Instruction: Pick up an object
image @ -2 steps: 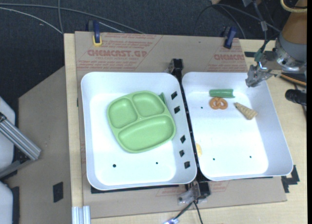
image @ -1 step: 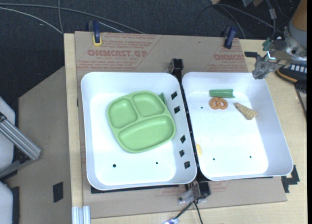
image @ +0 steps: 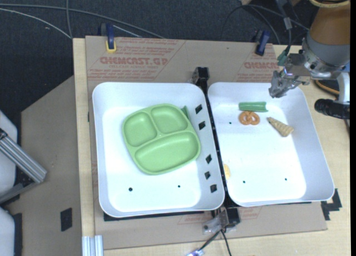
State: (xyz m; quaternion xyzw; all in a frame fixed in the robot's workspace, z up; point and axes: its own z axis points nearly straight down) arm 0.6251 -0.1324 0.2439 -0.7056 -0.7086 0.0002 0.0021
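Objects for picking lie in the right bin (image: 311,160), while the left bin (image: 111,154) bears a green divided plate (image: 161,138) tilted across its middle. Moving right past the seam between the bins, a pale yellowish scrap (image: 226,170) lies just inside the right bin's left edge. Further on, near the far end of that bin, sit three small things close together: a green stick (image: 253,106), an orange pretzel (image: 250,118) just below it, and a tan cone (image: 280,127) to their right. The gripper (image: 278,89) hangs over the bin's far right corner, above and to the right of the green stick, touching none of them; whether its jaws are spread or pressed together I cannot tell. This looks like the approach step, with nothing grasped yet. Next it likely needs to centre over one item and descend.
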